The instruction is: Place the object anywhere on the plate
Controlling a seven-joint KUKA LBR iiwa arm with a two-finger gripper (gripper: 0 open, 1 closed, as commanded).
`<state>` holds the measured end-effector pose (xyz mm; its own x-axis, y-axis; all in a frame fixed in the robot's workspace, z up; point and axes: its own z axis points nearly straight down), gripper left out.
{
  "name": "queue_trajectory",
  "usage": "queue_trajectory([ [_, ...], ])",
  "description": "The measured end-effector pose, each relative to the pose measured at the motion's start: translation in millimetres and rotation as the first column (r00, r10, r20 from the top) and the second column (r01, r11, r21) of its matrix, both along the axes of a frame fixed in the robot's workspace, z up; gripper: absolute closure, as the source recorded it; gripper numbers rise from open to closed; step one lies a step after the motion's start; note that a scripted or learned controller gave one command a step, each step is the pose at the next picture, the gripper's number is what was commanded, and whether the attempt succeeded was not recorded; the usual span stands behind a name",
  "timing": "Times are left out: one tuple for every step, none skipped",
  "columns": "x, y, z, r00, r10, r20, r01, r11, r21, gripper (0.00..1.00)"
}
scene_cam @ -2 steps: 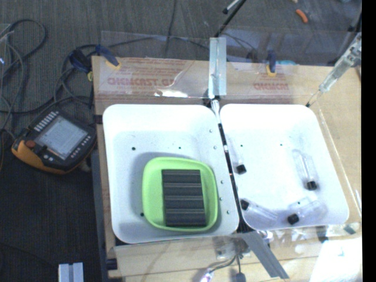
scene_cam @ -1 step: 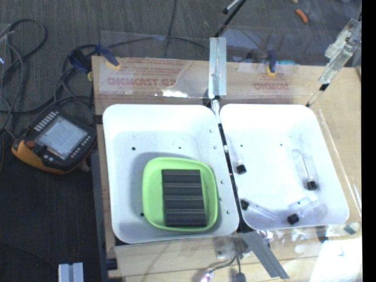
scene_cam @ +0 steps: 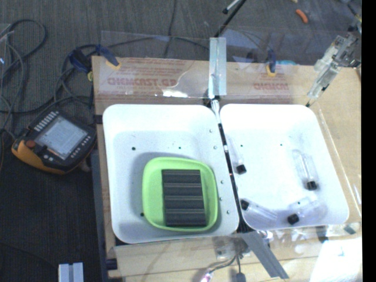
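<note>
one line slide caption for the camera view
Dark ribbed block resting on green plate in left bin; clear tubes in right bin.

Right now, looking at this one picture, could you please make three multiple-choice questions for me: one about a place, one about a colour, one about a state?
1. In which bin does the plate lie?
A. the left bin
B. the right bin
C. outside both bins

2. What colour is the plate?
A. red
B. light green
C. blue

3. How is the dark ridged block placed?
A. standing in the right bin
B. lying on the floor
C. resting flat on the plate

Answers:
1. A, because the plate sits inside the left bin, toward its near edge.
2. B, because its rim around the block is clearly light green.
3. C, because the block lies flat within the plate's rim, with green showing on all sides.
</note>
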<state>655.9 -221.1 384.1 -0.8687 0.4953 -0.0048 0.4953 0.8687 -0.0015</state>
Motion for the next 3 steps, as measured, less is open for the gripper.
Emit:
queue_trajectory([
  [-2.3,0.2,-92.6,1.000,-0.015,-0.001,0.015,1.000,0.000,0.00],
  [-1.7,0.2,5.2,1.000,0.012,0.002,-0.012,1.000,-0.001,0.00],
  [1.6,2.3,-27.3,1.000,-0.003,0.000,0.003,1.000,0.000,0.00],
])
